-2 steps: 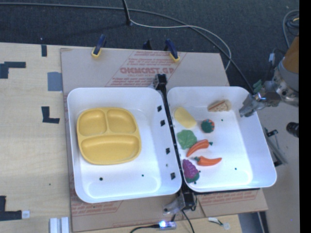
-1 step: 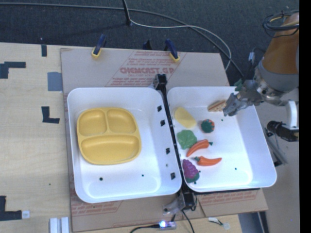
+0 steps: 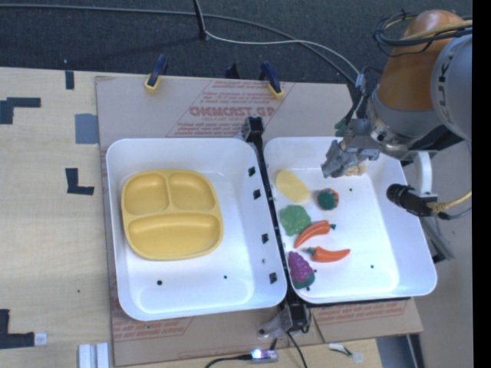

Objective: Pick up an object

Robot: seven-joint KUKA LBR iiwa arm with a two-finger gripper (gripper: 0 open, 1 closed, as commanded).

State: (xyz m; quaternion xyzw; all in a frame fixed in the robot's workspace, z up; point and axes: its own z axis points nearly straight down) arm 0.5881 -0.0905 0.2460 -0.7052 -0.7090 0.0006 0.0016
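Two white bins sit on a cardboard sheet (image 3: 222, 110) clamped to a wooden bench (image 3: 46, 228), dark carpet (image 3: 100, 29) beyond. Relative to the right bin (image 3: 399, 271), the yellow divided tray (image 3: 172, 213) lies in the neighbouring bin to its left, while toy foods, among them a red pepper (image 3: 330, 254), cluster along its own left side. The gripper (image 3: 336, 167) hovers over its far part; how its jaws stand cannot be told.

Glossy white plastic bins (image 3: 230, 297), matt yellow tray (image 3: 172, 213)
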